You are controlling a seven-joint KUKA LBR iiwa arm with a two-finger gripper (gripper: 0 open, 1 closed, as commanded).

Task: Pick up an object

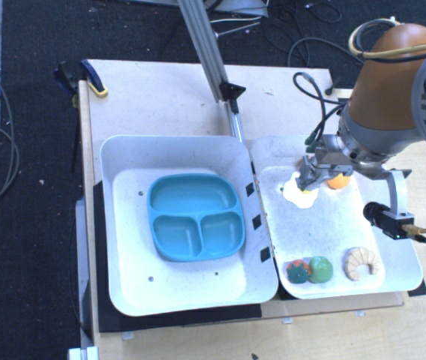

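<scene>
The grey KUKA arm with orange band (393, 73) reaches in over the right-hand shallow white bin (393, 280), w/ its two-finger gripper (308, 177) low at the bin's upper-left part. The tip sits right over a flat white fried-egg-like toy piece (300, 196) and just beside a small orange rounded object (338, 181), which is partly hidden behind the wrist. Gripper state: can't tell — the tip is dark and seen from above, so nothing reads clearly, and no object can be said to be held.

Other candidates lie well apart along the bin's near edge: a green ball-like toy (320, 268) touching a small teal-and-red toy (297, 271), and a pale ridged croissant-shaped piece (362, 263). The left-hand white bin (123, 201) carries a blue plastic three-compartment tray (196, 216).

Risks, as a judgement: the white piece is thin and flat vs. the bin floor, so a closing pinch may slide over it and come up w/ nothing. The orange object is close enough that it could be nudged away or jam the grasp. A round shape can also squirt out if caught off-centre.
</scene>
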